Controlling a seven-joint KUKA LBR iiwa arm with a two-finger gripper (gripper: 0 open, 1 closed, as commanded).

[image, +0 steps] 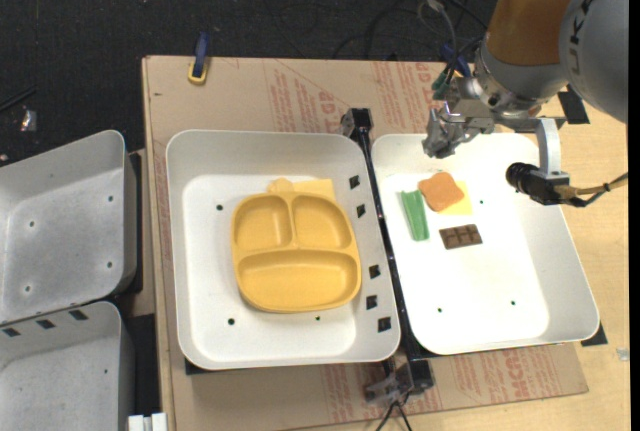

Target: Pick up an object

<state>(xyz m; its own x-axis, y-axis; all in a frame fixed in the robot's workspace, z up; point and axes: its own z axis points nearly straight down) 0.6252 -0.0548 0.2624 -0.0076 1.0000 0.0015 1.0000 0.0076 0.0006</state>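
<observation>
On the bench, the right bin holds an orange block, a green bar and a brown chocolate-like piece near its far-left corner. The end effector hovers just beyond them, holding nothing; nothing is lifted yet.

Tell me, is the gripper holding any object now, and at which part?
Nothing is held. The gripper hangs above the right bin's far edge, apart from the orange piece.
</observation>
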